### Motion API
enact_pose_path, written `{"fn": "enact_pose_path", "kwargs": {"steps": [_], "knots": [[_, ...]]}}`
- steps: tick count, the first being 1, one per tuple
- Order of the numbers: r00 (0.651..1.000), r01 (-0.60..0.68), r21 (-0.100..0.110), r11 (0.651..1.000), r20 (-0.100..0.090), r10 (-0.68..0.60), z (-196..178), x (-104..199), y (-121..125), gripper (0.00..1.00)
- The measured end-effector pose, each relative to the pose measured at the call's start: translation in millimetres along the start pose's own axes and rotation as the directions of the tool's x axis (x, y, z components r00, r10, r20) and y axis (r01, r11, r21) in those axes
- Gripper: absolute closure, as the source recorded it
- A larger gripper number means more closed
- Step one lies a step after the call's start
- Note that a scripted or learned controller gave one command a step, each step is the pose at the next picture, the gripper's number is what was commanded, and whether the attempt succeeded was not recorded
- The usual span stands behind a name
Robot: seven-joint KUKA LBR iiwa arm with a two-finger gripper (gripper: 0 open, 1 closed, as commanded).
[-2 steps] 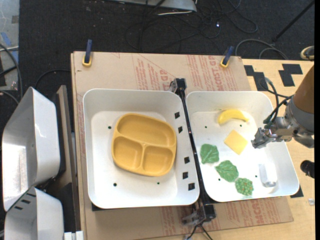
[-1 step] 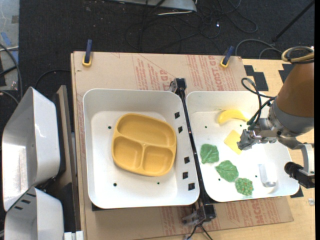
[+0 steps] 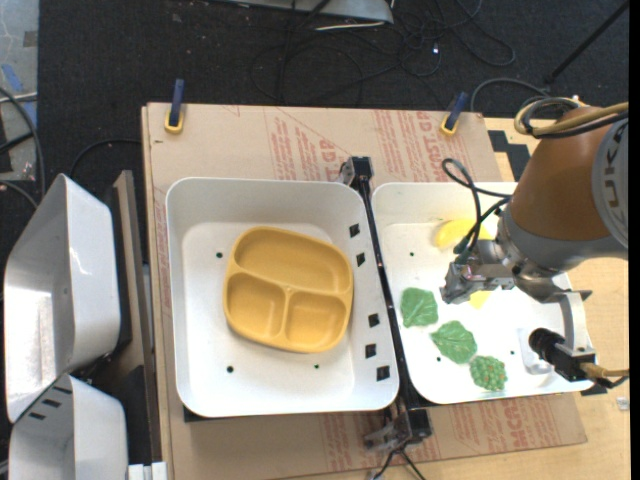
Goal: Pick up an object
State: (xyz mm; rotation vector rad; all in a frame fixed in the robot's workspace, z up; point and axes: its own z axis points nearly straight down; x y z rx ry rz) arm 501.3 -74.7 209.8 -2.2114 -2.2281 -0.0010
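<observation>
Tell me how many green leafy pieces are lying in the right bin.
3. One green piece lies nearest the divider, a second sits below and right of it, and a third is nearest the front edge. The gripper may hide more.

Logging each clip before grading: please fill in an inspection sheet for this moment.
Surface: cardboard-covered bench bearing the left bin and right bin, side by side.
Job's things: yellow divided tray in the left bin; three green leafy pieces and a yellow piece in the right bin.
Clutter: nothing seen.
Grippers: gripper low over the right bin, beside the yellow piece; grasp cannot be told.
Cables: black cables on the arm and across the dark floor.
Surroundings: blue-and-yellow clamps; white containers at left.
</observation>
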Motion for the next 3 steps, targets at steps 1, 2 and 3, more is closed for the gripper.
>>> {"fn": "enact_pose_path", "kwargs": {"steps": [1,2,3], "knots": [[1.000,0.001,-0.002,1.000,0.001,-0.001,-8,44,0,1.00],[1.000,0.001,0.000,1.000,0.000,-0.001,-2,97,-7,1.00],[1.000,0.001,0.000,1.000,0.000,-0.001,4,153,-7,1.00]]}}
